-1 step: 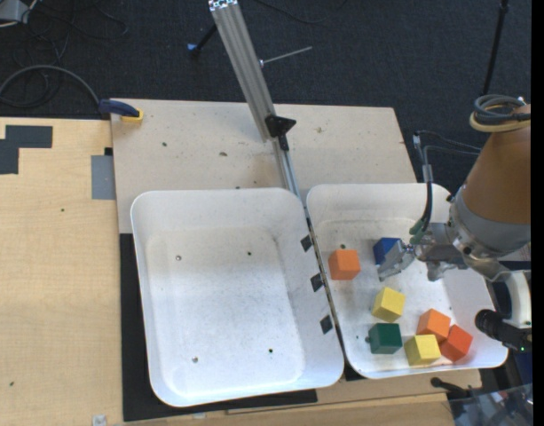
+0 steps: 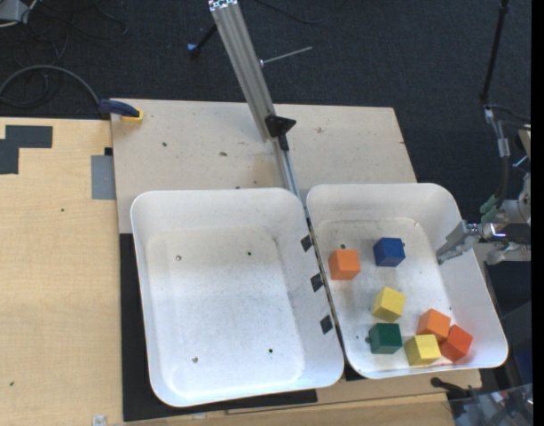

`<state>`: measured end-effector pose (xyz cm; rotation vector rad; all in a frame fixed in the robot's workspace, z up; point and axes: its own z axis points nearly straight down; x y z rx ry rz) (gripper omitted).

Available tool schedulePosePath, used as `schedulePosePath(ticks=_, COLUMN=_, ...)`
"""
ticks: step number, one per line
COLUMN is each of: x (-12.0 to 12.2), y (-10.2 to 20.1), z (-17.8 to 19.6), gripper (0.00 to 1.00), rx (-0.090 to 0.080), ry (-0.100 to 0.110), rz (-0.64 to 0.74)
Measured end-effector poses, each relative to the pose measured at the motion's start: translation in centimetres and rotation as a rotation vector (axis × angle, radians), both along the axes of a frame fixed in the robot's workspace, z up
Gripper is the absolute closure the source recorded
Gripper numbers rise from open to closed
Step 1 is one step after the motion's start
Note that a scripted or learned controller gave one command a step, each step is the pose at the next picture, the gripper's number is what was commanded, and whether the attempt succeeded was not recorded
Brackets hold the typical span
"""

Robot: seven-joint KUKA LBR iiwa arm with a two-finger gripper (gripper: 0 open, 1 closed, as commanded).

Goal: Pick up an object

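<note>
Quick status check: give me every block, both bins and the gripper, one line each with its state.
Blue block: resting in right bin, apart.
Orange block: resting, apart.
Yellow block: resting, tilted.
Green block: resting.
Corner cluster: orange, red and yellow blocks touching.
Right bin: holds all blocks.
Left bin: no blocks.
Gripper: at right bin's rim, holding nothing.

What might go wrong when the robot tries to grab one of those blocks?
1. Three blocks crowd the right bin's near corner: an orange one, a red one and a yellow one. Grabbing one would likely shove or catch its neighbours.
2. That cluster sits near the bin's wall, so the gripper might bump the rim.
3. The green block lies close to the divider between the bins, leaving little room.
</note>
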<state>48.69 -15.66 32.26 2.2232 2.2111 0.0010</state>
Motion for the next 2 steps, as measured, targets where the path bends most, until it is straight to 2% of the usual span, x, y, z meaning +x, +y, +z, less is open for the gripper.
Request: schedulePosePath(ticks=2, x=0.6, y=3.6, z=-1.2, gripper=0.0, rx=0.004, ry=0.008, rz=0.007)
